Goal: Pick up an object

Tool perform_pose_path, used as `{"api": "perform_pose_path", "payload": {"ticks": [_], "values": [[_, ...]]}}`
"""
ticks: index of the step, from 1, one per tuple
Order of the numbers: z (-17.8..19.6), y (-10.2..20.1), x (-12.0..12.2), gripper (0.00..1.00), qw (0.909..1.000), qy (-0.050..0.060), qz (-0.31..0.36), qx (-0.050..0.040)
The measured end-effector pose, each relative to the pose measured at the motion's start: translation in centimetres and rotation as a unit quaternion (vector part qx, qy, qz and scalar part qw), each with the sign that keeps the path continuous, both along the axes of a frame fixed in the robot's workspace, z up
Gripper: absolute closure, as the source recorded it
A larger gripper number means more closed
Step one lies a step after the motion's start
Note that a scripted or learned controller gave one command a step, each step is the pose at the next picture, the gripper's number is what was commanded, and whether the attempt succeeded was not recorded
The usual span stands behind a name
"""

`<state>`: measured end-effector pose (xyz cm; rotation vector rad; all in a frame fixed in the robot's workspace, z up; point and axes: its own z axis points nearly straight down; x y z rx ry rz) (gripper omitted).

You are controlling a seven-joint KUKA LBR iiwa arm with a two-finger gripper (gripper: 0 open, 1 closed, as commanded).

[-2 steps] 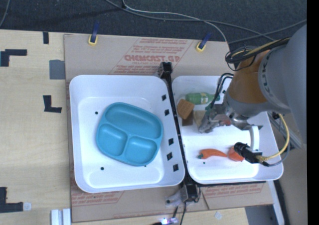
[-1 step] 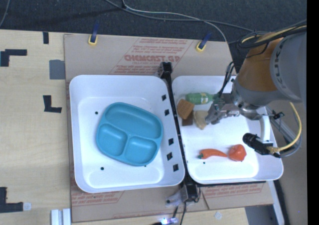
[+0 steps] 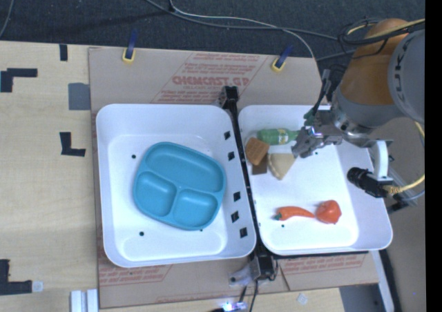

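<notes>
In the right bin [image 3: 359, 231] lie a green bottle [image 3: 275, 137], a brown block [image 3: 257, 152], a pale tan wedge [image 3: 280, 165], an orange carrot [image 3: 295, 213] and a red tomato-like ball [image 3: 329, 212]. My gripper [image 3: 304, 146] hangs over the bin's upper middle, just right of the green bottle's end and above-right of the tan wedge. I see nothing between its fingers, and their spread is not readable from this angle.
The left bin [image 3: 110, 166] holds a blue sectioned plate [image 3: 179, 185]. A black divider [image 3: 238, 166] runs between the bins. The arm's grey body [image 3: 380, 90] covers the right bin's upper right corner. Cables cross the dark floor behind.
</notes>
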<state>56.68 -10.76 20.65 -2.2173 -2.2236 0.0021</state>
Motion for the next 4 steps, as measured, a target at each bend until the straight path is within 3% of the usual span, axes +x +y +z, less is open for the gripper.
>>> {"api": "perform_pose_path", "payload": {"ticks": [1, 3, 4], "values": [[4.9, 0.0, 0.2, 1.0, 1.0, 0.0, 0.0, -0.0003], [1.4, 10.4, -0.2, 1.0, 1.0, 0.004, 0.001, 0.0001], [1.4, 16.4, 0.0, 1.0, 1.0, 0.003, 0.003, 0.0004]]}}
